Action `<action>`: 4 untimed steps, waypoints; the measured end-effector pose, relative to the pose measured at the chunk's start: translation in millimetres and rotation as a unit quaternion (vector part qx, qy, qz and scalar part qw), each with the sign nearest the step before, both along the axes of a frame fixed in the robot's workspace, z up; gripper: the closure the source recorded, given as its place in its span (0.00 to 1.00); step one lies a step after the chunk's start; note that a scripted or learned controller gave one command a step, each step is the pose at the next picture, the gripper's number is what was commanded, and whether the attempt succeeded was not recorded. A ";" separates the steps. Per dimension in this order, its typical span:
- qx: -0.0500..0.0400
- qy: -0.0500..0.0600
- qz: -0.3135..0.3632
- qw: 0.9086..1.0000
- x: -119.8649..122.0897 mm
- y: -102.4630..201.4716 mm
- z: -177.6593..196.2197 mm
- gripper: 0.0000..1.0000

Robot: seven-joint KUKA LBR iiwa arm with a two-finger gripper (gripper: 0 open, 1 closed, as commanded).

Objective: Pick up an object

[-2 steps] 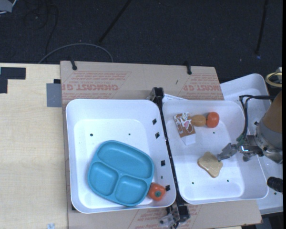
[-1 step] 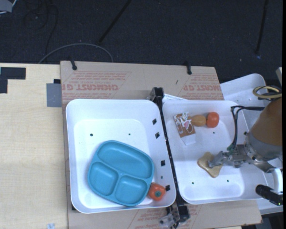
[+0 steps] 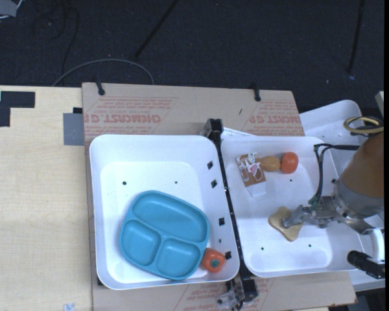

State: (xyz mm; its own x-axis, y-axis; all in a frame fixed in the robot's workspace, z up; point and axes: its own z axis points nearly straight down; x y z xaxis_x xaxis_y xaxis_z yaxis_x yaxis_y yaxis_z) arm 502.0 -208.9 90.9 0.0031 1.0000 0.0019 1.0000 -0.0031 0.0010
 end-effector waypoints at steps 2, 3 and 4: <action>-0.001 -0.001 0.003 1.000 2.8 4.6 73.1 1.00; -0.001 -0.001 0.003 1.000 3.8 4.1 126.0 1.00; 0.000 0.002 0.004 1.000 20.7 62.0 118.9 1.00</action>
State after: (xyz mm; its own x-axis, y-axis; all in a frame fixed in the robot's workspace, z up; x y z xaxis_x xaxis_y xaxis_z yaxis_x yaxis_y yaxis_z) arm 522.7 -146.9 209.8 -0.0057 1.0000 0.0028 1.0000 0.0057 -0.0026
